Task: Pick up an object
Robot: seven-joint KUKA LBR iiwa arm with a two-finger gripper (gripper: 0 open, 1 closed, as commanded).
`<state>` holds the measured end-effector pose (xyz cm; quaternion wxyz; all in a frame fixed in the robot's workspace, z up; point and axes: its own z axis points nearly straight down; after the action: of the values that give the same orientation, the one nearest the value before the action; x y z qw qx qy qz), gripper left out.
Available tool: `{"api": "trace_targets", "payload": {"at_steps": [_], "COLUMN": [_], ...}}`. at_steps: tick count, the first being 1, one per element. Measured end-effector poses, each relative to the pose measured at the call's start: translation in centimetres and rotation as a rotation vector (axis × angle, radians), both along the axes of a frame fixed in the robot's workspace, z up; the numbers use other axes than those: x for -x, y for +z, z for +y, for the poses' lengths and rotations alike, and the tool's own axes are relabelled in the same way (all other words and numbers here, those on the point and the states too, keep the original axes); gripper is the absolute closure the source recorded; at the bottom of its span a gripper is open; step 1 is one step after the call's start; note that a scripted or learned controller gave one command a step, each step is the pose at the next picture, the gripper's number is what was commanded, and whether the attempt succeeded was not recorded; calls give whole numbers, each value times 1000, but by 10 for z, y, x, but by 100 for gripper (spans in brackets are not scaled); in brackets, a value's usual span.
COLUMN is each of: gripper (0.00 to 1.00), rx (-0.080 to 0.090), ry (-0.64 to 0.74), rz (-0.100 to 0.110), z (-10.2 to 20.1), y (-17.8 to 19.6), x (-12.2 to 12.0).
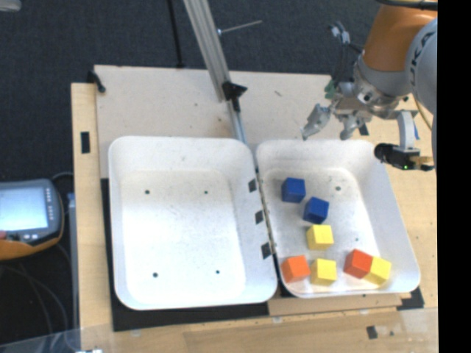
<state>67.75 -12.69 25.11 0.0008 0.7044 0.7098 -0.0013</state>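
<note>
Candidate objects all lie in the right bin [383, 197]: two blue cubes, three yellow cubes, two orange-red ones, seven in total. Taking the right bin as reference: one blue cube [294, 190] sits toward its far-left part, the second blue cube [316, 209] just beside it and nearer the camera; a yellow cube [320, 236] lies about mid-bin; along the near wall run an orange cube [296, 268], a yellow cube [324, 271] touching or nearly touching it, then a red-orange cube [358, 262] with the third yellow cube [380, 270] pressed against it at the near-right corner. The left bin [132, 197] adjoins the right bin's left wall. The gripper [335, 126] hangs above the right bin's far rim, well apart from every cube, fingers spread with clear space between them and nothing held. Step in hand, as I judge it: approach, before any descent (no cube has been engaged). The next move calls for travelling inward over the bin, choosing a target and lowering with the fingers straddling it. The mid-bin yellow cube looks the cleanest choice, since it stands free on all sides; the paired cubes along the near wall would likely leave no room for a finger between neighbours or between cube and wall.
</note>
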Motion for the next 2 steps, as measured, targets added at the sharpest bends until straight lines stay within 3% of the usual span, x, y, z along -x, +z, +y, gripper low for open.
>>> {"api": "trace_targets", "payload": {"at_steps": [1,2], "gripper": [0,0], "rx": [-1,-4], "ry": [-7,-8], "rz": [6,9], "z": [-2,29], "y": [-80,-154], "x": [7,61]}}
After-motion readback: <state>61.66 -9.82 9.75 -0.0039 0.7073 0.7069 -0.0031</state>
